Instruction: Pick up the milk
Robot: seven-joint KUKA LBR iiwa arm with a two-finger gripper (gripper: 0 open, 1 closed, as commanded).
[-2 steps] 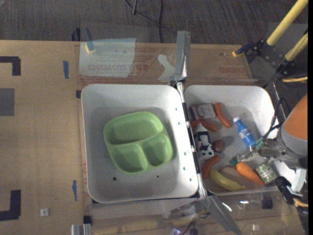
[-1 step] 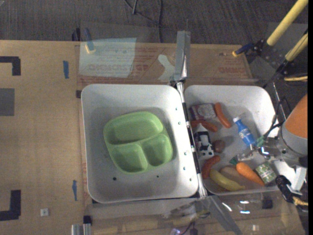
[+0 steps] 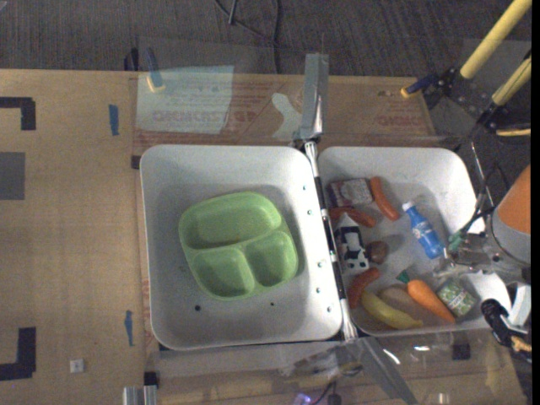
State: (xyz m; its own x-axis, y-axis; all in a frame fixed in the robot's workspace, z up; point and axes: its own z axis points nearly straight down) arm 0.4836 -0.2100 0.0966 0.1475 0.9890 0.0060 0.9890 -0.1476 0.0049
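Note:
The milk [image 3: 350,248] is a small white carton with black cow patches. It lies in the right bin [image 3: 447,165] against the bin's left wall, about halfway down. My gripper [image 3: 460,258] reaches in from the right edge, over the right side of that bin, below the orange band [image 3: 519,218] of the arm. It sits well to the right of the milk, with a blue bottle [image 3: 423,231] and a brown round item [image 3: 379,251] in between. Nothing shows held in it.
Around the milk lie a dark packet [image 3: 350,192], two sausages [image 3: 385,197], a red item [image 3: 361,285], a banana [image 3: 390,310], a carrot [image 3: 430,301] and a green packet [image 3: 457,296]. The left bin [image 3: 169,175] holds a green divided plate [image 3: 239,244].

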